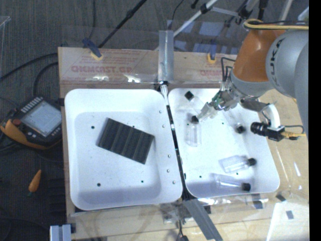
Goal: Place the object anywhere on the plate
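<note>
Camera view showed two shallow white bins side by side on the desk. In the left bin (75,134) lay a dark ribbed plate (125,140), flat and turned at a slant, near the bin's middle. The right bin (271,179) held several small clear vials with black caps: one vial (192,132) lay near the divider with its cap toward the back, a second (235,163) lay further forward, and a third (229,183) rested close to the front wall. Loose black caps (189,95) sat near the back of that bin.

The arm (271,49) reached in from the right, and its gripper (203,113) hung low over the back of the right bin, pointing at the capped end of the first vial. Whether the jaws were apart or together could not be told at this size, and nothing could be seen between them.

By judgement, the vial nearest the divider was the object in hand. It looked light, stiff and smooth, so it would likely roll or slip under a glancing touch. A hold across the middle of its body, square to its length, seemed safer than the narrow cap.
</note>
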### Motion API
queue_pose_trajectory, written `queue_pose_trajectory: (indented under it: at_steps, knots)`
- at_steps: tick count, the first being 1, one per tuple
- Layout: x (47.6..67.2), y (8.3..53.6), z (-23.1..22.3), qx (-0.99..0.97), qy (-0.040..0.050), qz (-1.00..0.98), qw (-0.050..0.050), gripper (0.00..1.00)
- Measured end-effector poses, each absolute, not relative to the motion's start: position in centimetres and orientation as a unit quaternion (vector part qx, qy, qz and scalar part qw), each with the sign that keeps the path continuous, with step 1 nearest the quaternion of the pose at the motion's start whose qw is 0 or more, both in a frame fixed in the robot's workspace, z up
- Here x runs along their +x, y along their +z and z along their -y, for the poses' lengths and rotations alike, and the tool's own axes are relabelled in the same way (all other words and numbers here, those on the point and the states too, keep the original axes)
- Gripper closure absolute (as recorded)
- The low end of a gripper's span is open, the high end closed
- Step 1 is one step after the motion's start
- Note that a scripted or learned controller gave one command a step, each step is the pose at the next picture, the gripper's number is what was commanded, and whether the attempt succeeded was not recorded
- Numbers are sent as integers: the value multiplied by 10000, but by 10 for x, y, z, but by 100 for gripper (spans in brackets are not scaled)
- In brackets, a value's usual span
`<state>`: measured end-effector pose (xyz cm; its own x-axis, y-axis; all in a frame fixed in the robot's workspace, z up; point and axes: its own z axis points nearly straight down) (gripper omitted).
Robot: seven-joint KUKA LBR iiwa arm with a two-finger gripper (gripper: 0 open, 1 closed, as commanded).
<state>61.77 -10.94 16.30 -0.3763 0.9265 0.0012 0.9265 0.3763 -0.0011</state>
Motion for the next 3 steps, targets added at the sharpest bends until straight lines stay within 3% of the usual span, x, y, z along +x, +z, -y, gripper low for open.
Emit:
queue_pose_trajectory:
  at_steps: [1, 2, 3]
  knots:
    - [643, 225, 39, -5269, -4, 8499, 2, 100]
    - [629, 183, -41, -4844, 3, 8749, 12, 100]
    - [666, 257, -93, -2954, -4, 9554, -8, 100]
